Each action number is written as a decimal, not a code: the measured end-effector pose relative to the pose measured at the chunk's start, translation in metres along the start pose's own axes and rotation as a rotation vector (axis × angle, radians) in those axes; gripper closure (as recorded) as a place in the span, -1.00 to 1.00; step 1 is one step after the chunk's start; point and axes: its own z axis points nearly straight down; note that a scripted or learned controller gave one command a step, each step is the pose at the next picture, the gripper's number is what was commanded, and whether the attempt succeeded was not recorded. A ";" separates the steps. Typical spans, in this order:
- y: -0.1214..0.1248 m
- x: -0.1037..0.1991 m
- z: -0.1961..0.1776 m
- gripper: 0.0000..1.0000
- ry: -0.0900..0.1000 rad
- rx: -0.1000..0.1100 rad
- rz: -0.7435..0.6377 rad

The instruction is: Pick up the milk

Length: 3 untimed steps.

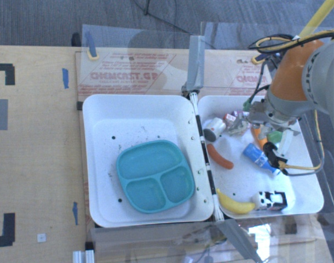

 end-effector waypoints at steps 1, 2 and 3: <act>-0.013 -0.002 -0.003 -1.00 0.000 0.004 0.117; 0.049 0.017 -0.032 -1.00 -0.002 0.001 0.269; 0.042 0.064 -0.077 -1.00 -0.002 0.001 0.175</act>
